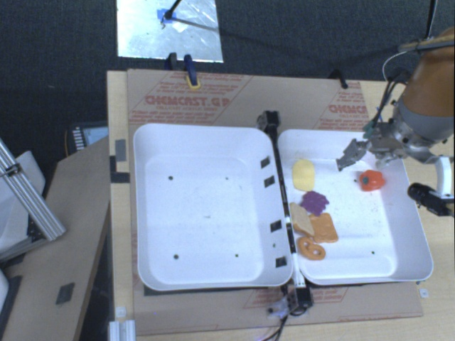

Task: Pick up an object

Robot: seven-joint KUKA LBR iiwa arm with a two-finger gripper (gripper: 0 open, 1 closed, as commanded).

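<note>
Tomato-like red piece point(370, 180), small and round with a dab of green on top, looks the likeliest thing to pick, since it lies just beside and slightly below the gripper point(353, 156) on the floor of the right bin point(405, 251). Whether the jaws are spread or pressed together I cannot tell; the grey tips blur into one shape, and nothing shows pinched between them. From the jaws, the yellow piece point(303, 174) lies off toward the divider between the bins, near but apart; farther down on that same side sit the purple piece point(314, 202), the tan slice point(303, 221), the orange slab point(324, 228) and the orange ring point(311, 249), bunched and partly overlapping. The left bin point(142, 190) lies well beyond the divider. The main risk, as I judge it, is a miss: the red piece is round and low, so a descent slightly off centre could nudge it and send it rolling toward the bin wall instead of trapping it. Closing too high would pinch air; closing on the green top alone might let it slip on the lift. If the program aims for the clustered pieces instead, their overlap could mean dragging two at once or catching only an edge.
</note>
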